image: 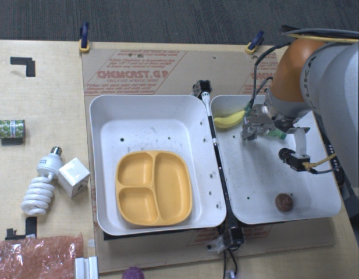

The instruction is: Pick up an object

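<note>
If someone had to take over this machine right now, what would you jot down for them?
Gripper: low in the right bin, at its far end, right beside the banana. Whether it is open or shut cannot be told from here, and nothing is seen held.
Things: the banana lies in the right bin's far left corner; a small brown ball sits near the bin's near right corner. The yellow divided plate lies in the left bin.
Done: no pick visible yet.
Left: grasp an object and lift it; the banana is nearest.

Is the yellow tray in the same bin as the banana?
No, the tray lies in the left bin, while the banana is in the right bin.
</note>
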Motion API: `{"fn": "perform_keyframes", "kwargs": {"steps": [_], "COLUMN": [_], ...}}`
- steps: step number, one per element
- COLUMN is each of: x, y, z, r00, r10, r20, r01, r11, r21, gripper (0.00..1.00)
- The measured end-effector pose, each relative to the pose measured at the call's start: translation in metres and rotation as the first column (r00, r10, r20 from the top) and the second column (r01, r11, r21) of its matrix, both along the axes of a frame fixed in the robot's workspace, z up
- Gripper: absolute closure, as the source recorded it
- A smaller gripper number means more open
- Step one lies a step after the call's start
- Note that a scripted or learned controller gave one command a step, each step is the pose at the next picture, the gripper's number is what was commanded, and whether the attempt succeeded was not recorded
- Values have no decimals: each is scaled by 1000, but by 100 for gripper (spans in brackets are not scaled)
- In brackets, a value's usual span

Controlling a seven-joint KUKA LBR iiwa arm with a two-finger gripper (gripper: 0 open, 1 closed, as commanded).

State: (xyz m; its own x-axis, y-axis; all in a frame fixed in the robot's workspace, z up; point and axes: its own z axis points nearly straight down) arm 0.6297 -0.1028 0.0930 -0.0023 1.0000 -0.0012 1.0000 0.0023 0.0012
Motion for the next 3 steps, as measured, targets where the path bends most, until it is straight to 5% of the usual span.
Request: {"fn": "perform_keyframes", "kwargs": {"steps": [1, 2, 3], "x": [-54, -4, -96], "y": [-7, -52, -7], "z": [-1, 0, -1], "r00": [1000, 1000, 1000], "r10": [-4, -1, -5], "r20": [-1, 0, -1], "r01": [4, 1, 5], "r11": [1000, 1000, 1000], "r21": [1, 0, 1], "gripper": [0, 0, 0]}}
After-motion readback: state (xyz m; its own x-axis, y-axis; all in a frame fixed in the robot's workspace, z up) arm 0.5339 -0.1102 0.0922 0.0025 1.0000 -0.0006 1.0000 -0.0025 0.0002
